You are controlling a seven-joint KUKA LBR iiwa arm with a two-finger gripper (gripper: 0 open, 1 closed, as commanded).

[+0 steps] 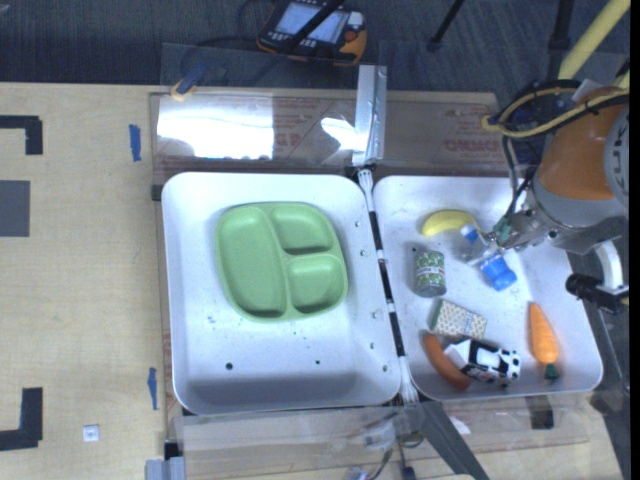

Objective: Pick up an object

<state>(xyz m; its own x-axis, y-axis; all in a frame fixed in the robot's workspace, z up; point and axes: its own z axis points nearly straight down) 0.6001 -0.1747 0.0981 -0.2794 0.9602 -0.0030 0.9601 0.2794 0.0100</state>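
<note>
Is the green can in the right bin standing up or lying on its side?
Lying on its side: the green can shows its long labelled wall to the camera, flat on the right bin floor below the banana.

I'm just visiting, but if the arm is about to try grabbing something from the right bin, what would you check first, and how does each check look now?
1. Objects within reach in the right bin: ok; banana, can, carrot.
2. Gripper over that bin: ok, above the blue object.
3. Gripper free of any load: cannot tell.
4. Target stands apart: not ok; blue object sits close to the banana.
5. Green plate out of the way: ok, in the left bin.
</note>
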